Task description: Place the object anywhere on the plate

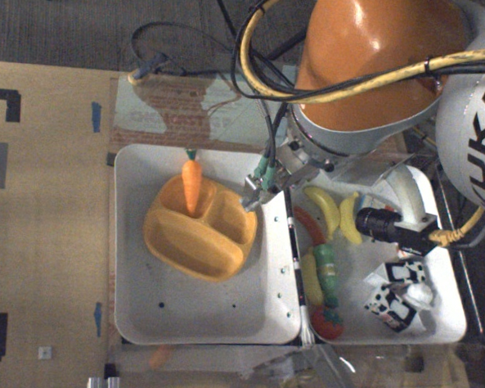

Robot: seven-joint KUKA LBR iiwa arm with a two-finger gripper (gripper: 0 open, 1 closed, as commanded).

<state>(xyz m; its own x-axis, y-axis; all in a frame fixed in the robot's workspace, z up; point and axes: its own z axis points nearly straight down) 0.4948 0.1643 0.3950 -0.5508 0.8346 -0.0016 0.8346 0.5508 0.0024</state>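
An orange carrot (191,185) with a green top lies on the back left compartment of the yellow divided plate (192,245), its tip end pointing toward the plate's middle. The plate sits in the left white bin (138,297). My gripper (257,194) hangs just above the plate's back right corner, to the right of the carrot and apart from it. Nothing shows between its fingers.
The right bin (448,312) holds two bananas (333,213), a red chilli (309,226), a green and yellow vegetable (324,272), a red piece (327,322) and a black-and-white patterned object (398,297). The arm's big orange body (374,49) overhangs the bins' back edge.
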